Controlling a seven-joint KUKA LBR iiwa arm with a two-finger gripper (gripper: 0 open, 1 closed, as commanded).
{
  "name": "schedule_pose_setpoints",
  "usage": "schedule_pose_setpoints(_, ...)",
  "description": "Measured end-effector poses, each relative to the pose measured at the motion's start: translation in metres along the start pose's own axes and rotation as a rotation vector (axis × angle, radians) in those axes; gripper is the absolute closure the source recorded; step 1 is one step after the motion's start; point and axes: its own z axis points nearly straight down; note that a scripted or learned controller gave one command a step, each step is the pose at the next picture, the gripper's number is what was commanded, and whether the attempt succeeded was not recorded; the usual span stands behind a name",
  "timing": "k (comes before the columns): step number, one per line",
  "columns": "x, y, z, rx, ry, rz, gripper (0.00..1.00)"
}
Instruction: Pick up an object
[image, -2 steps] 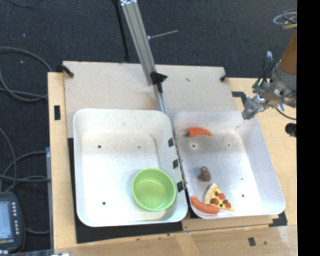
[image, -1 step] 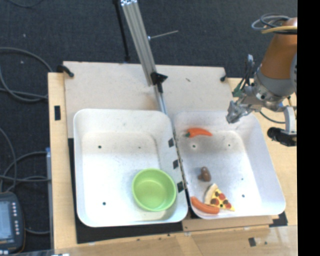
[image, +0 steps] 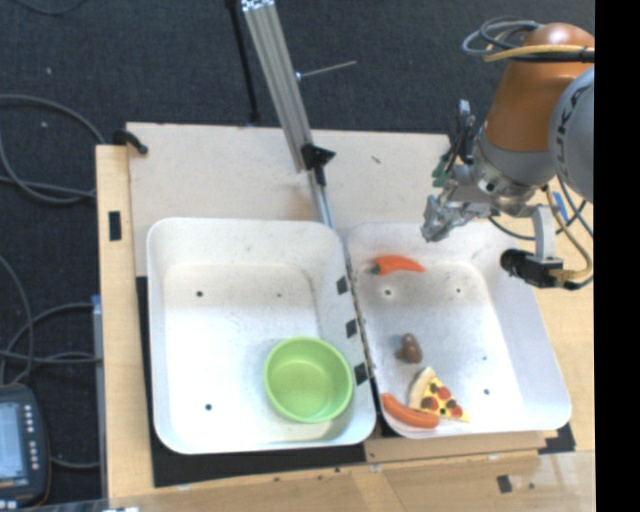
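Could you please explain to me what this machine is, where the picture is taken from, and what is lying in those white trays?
It is a robot arm, grey and orange, reaching in from the right. One camera above the bench looks down at a slant. Its tool hangs over the far edge of the right bin, with nothing visibly between its fingers. That bin holds a toy carrot, a small brown object, a toy pizza slice and an orange sausage-like toy. The left bin holds a green bowl.

We see the bowl in the left bin's near right corner. In the right bin, the carrot lies far left, the pizza slice near, the lump between.
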Motion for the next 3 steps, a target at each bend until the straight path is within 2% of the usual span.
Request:
schedule_pose_setpoints(2,0.098,0.009,-0.013,0.000,-0.001,0.000,1.00)
schedule_pose_setpoints(3,0.158,0.010,-0.016,0.000,-0.001,0.000,1.00)
